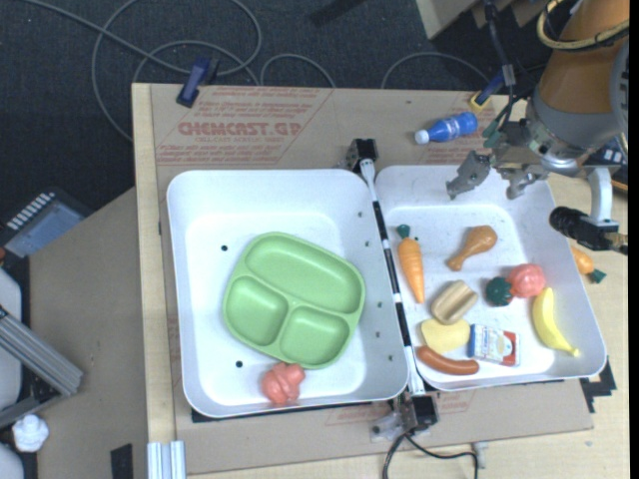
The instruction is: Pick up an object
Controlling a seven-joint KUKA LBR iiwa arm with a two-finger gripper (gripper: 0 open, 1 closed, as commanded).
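Note:
My gripper (494, 178) hangs open over the far edge of the right bin (429, 190), with nothing between its fingers. Below it in that bin lie a chicken drumstick (472, 245), a carrot (410, 266), a bread roll (452, 300), a red and green strawberry-like toy (519, 282), a banana (550, 323), a sausage (448, 361), a yellow cheese piece (446, 336) and a small packet (492, 344). The drumstick is the nearest item to the fingers.
The left bin (200, 218) holds a green divided plate (292, 298) and a pink toy (283, 382) at its near edge. A blue and white bottle (447, 128) lies on the board behind the right bin. A black clip (361, 153) sits where the bins meet.

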